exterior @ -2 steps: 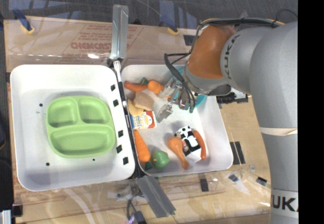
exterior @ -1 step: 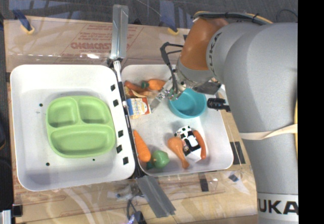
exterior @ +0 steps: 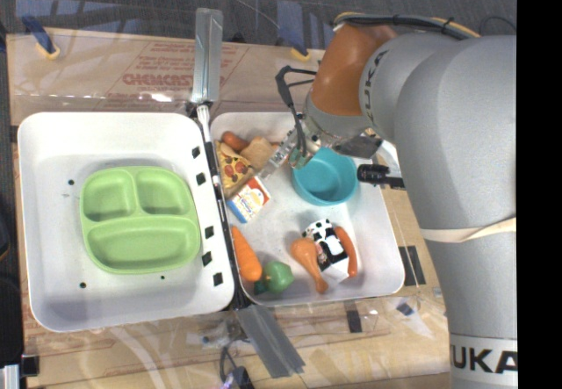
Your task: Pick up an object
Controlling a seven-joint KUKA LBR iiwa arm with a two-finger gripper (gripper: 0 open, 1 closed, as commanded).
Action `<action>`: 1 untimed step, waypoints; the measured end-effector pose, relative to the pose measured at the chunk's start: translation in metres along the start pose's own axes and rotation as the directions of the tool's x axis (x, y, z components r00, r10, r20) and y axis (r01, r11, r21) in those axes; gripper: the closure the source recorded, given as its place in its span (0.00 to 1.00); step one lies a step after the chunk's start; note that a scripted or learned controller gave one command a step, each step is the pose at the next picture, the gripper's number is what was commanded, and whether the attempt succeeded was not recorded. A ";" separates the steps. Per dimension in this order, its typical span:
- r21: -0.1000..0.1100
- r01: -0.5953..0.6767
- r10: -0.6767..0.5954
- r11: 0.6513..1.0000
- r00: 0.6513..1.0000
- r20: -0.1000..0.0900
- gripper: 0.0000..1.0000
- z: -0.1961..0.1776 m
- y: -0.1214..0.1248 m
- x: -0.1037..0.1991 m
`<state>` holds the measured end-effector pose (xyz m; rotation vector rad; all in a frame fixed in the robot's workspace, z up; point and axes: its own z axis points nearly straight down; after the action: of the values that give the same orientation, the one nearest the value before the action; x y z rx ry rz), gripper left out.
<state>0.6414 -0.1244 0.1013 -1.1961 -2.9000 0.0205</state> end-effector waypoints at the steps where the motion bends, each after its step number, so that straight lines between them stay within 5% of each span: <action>1: -0.012 -0.298 0.298 0.954 0.954 -0.005 1.00 -0.015 -0.013 -0.021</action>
<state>0.6470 -0.1484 0.1163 -1.6223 -2.6899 0.0008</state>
